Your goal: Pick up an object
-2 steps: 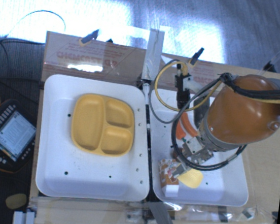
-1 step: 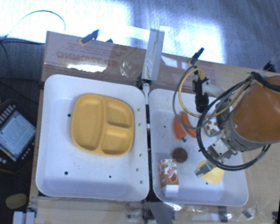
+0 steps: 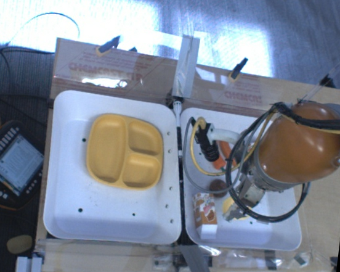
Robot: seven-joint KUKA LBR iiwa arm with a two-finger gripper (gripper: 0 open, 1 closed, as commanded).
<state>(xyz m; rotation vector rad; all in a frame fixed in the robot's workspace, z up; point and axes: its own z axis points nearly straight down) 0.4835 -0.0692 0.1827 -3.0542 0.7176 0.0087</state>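
Arm [image 3: 299, 146]: orange band bulks over the right bin [image 3: 268, 238]
Claw [image 3: 238, 206]: down in that bin — can't tell its state
Packet [image 3: 205, 213]: beside claw — print unreadable
Yellow tray [image 3: 124, 151]: left bin [image 3: 62, 199]

A divided tray [image 3: 125, 151] lies in the left bin [image 3: 60, 211]; a small packet [image 3: 206, 209] lies in the right bin [image 3: 280, 240].
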